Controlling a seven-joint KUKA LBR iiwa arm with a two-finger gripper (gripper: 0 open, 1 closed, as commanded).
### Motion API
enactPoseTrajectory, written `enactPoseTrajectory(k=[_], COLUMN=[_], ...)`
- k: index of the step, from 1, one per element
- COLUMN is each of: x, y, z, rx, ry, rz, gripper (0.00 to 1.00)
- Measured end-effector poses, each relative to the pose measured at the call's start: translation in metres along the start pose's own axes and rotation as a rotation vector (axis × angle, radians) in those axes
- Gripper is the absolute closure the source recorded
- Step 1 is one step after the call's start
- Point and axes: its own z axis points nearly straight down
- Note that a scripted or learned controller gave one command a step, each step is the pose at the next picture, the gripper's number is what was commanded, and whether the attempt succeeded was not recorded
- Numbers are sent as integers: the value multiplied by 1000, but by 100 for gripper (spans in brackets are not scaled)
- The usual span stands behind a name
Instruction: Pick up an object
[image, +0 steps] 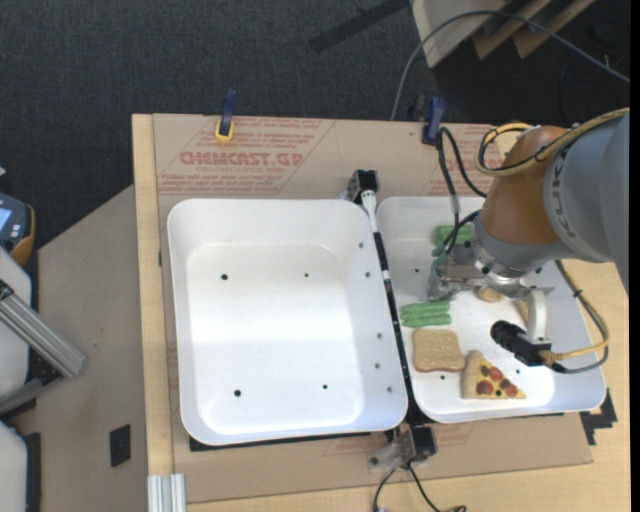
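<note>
The right bin (570, 400) holds several toy foods. A green pea pod (425, 316) lies near the bin's left wall. Just in front of it is a slice of toast (437, 350), and a pizza slice (490, 381) rests by the front rim. Another green piece (451, 237) sits at the back, partly hidden by the arm. A small beige piece (487, 294) peeks out under the wrist. My gripper (442, 281) hangs low in this bin, just behind the pea pod. I see nothing held in it.
The left bin (200, 400) stands beside the right one, its wall along a black divider (385, 290). A black cable plug (516, 341) and wires hang off the wrist over the right bin. Clamps (226, 126) pin the cardboard base at the back.
</note>
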Motion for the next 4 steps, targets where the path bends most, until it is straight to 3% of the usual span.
enactPoseTrajectory(k=[1,2,3,4], x=[70,64,92,111], y=[90,84,46,36], z=[-110,-102,-337,-91], rx=[-28,-10,-31,6], ry=[-3,-4,-3,-3], rz=[-12,-3,-6,-2], gripper=[100,0,0,0])
